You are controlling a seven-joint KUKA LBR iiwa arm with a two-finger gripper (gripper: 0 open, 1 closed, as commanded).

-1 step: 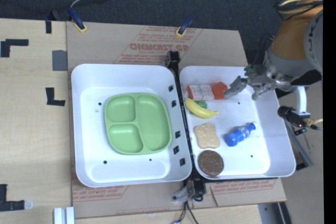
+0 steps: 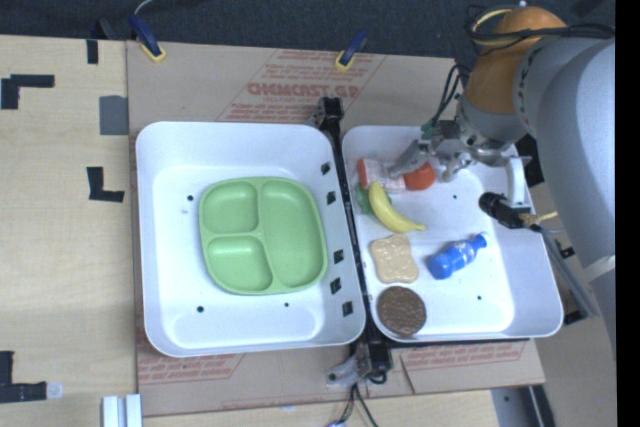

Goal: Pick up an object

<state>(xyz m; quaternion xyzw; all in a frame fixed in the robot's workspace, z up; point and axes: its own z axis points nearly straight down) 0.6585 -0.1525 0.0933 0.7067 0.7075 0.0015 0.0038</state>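
The right bin (image 2: 500, 300) holds several small items. A yellow banana (image 2: 390, 210) lies near its left wall. Beside the banana, a red and white item (image 2: 420, 179) sits at the back. A tan toast slice (image 2: 393, 258), a blue bottle (image 2: 456, 256) and a round brown cookie (image 2: 402, 310) lie toward the front. My gripper (image 2: 425, 158) is low over the back of this bin, right above the red item and close to it. Whether it touches the item is hidden by the wrist.
The left bin (image 2: 170, 165) bears a green divided plate (image 2: 263, 235). The arm's orange band (image 2: 505, 65) and grey body (image 2: 590, 145) cover the right bin's far right corner. A black cable (image 2: 500, 207) runs by the wrist.
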